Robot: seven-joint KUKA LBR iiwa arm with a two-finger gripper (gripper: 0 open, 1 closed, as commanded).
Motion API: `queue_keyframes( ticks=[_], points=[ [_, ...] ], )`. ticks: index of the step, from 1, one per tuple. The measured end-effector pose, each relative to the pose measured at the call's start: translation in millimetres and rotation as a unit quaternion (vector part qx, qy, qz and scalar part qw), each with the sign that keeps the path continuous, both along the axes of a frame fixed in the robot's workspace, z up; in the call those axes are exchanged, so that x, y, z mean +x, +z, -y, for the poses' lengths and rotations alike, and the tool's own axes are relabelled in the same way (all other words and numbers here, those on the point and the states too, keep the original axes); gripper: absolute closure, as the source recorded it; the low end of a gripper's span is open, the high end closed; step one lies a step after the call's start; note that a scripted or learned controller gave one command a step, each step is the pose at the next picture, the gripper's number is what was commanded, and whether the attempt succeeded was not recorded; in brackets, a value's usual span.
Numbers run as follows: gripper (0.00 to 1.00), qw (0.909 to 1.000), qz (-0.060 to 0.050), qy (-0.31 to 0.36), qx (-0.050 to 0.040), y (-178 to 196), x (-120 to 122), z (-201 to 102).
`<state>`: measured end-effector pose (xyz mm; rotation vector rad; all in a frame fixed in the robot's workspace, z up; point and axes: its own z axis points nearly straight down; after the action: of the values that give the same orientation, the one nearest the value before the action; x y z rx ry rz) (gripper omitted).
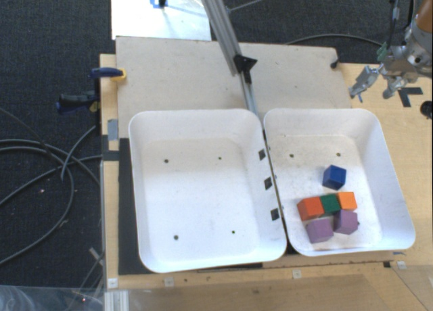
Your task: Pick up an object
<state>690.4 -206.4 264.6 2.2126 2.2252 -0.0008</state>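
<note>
Two shallow white bins are sitting side by side on the surface. The left bin is showing bare floor with small dark holes. The right bin is holding six blocks, all gathered toward its near right portion: one blue block standing slightly apart at the top of the group, one larger orange block, one green block and one smaller orange block lying in a touching row, and two purple blocks, one in front of the larger orange block and the other just beside it.

The tool is hanging above the surface beyond the right bin's far right corner, well apart from the blocks. Its two fingers are appearing spread, with nothing between them. The arm above it is being cut off by the frame edge, so most of it is hard to make out.

One metal pole is slanting across the surface toward the junction of the bins. One blue clamp is gripping the surface's left edge.
</note>
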Motion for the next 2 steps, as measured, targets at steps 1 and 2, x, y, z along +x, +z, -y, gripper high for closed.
queue_keyframes(
  ticks=[1,2],
  points=[
    [0.00,1.0000,-0.004,-0.002,0.0023,-174,-50,-28],
    [0.00,1.0000,-0.003,-0.003,0.0019,-175,-107,-43]
  ],
)
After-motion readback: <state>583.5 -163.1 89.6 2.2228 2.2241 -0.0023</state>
